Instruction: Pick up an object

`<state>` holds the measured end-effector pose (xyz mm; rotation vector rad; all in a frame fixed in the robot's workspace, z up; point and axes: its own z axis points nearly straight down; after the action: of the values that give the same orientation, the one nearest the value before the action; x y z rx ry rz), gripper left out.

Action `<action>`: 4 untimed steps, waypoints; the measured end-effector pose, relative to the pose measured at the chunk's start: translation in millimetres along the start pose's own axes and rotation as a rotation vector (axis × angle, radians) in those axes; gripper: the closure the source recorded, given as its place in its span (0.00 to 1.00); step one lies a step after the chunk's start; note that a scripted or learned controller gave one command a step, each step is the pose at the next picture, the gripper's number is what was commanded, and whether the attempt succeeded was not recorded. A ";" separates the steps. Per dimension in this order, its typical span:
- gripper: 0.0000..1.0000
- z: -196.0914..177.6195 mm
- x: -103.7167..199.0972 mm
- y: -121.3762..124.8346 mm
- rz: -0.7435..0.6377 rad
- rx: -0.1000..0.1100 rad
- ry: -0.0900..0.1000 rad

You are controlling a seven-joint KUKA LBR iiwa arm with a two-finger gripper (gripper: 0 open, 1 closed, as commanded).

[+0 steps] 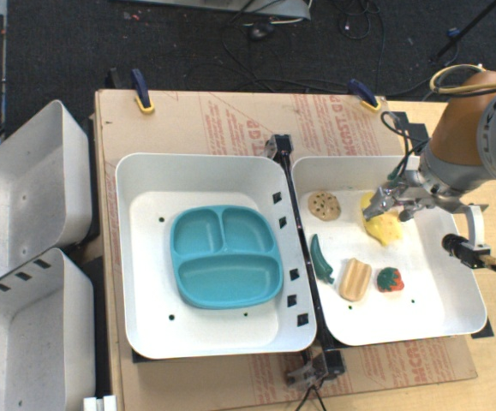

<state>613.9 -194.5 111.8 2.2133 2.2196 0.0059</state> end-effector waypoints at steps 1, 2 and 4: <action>1.00 -61.6 5.8 2.3 -0.002 0.002 0.000; 1.00 -114.6 5.7 3.9 -0.001 0.002 0.000; 1.00 -147.2 54.8 -15.8 -0.004 0.009 0.004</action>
<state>596.8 -139.5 258.8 2.2153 2.2305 -0.0003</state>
